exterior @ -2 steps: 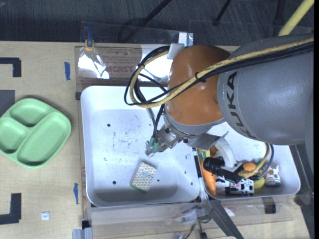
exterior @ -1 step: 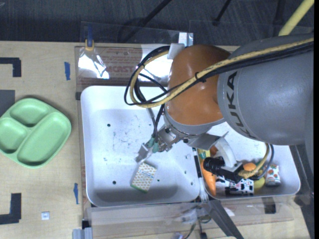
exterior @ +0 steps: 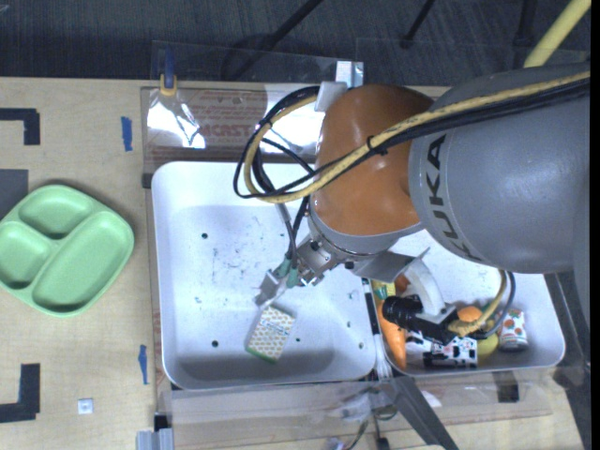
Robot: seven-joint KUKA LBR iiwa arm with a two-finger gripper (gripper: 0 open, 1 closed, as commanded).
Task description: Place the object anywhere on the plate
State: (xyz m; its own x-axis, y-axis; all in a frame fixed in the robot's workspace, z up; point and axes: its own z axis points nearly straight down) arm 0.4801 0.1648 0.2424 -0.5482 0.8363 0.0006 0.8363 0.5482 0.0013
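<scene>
The gripper (exterior: 278, 287) hangs low over the left bin (exterior: 187, 251), just above a pale dotted sponge-like object (exterior: 271, 333) lying near the bin's front wall; its finger state cannot be told. The green divided plate (exterior: 64, 248) sits apart on the bench, left. The arm (exterior: 422, 167) hides much of the right bin (exterior: 534, 340), whose cluttered items are hard to identify.

Wooden bench (exterior: 75, 364) carries green plate (exterior: 64, 248); two white bins (exterior: 187, 214) alongside.
</scene>
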